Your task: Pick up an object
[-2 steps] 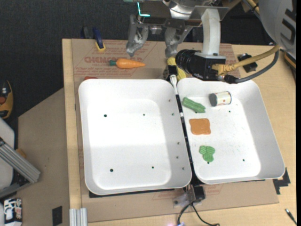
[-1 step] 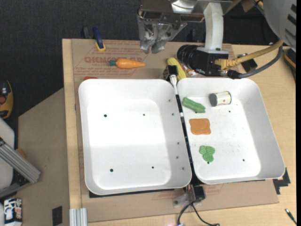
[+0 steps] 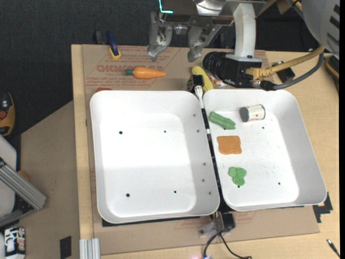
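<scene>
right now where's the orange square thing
The orange square lies flat in the right bin, toward its left side, between the green pod-shaped piece above it and the small green leafy piece below it.

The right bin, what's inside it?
Inside the right bin lie a long green piece, a grey and cream roll, an orange square and a small green leafy piece. Nothing covers them.
</scene>
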`<action>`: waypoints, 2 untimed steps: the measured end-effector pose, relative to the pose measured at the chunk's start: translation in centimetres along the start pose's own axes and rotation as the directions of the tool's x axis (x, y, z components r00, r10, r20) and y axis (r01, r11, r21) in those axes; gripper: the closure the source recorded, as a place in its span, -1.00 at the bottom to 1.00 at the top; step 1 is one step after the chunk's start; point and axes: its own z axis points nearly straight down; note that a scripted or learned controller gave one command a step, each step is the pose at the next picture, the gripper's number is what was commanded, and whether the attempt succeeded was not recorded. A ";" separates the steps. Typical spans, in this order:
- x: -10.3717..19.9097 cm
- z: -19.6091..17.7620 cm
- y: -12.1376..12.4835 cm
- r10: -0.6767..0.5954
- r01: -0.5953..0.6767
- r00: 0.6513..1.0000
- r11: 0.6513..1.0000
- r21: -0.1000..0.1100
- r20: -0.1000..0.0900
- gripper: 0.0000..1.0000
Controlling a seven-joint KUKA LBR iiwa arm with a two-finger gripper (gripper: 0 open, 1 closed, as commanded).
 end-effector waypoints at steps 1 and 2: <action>0.1 -1.1 0.0 -0.001 0.001 1.000 1.000 -0.004 -0.001 1.00; 0.1 -1.0 0.0 -0.001 0.001 1.000 1.000 -0.003 -0.001 -1.00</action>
